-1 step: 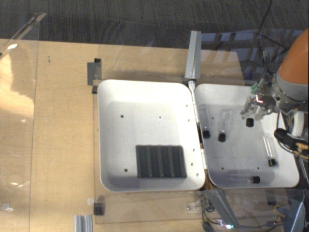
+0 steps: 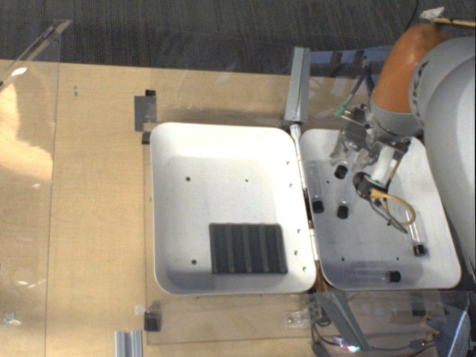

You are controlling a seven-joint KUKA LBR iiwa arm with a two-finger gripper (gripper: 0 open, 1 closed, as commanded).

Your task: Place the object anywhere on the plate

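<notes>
On the wooden bench (image 2: pixel 89 222) sit two white bins. The left bin (image 2: pixel 223 155) holds a dark ribbed plate (image 2: pixel 248 248) at its six o'clock. The arm's gripper (image 2: pixel 357 171) hangs over the right bin (image 2: pixel 439 251), at its eleven o'clock.

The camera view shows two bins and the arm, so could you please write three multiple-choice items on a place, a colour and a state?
1. Where does the dark ribbed plate lie?
A. Left bin, near side
B. Right bin, far side
C. On the bench outside the bins

2. What colour is the band above the arm's wrist?
A. Blue
B. Orange
C. Green

3. Over which bin is the hand at this moment?
A. Left bin
B. Right bin
C. Neither

Key: 1 A, it rests on the left bin floor by the near wall. 2 B, the band is plainly orange. 3 B, it sits over the right bin.
</notes>
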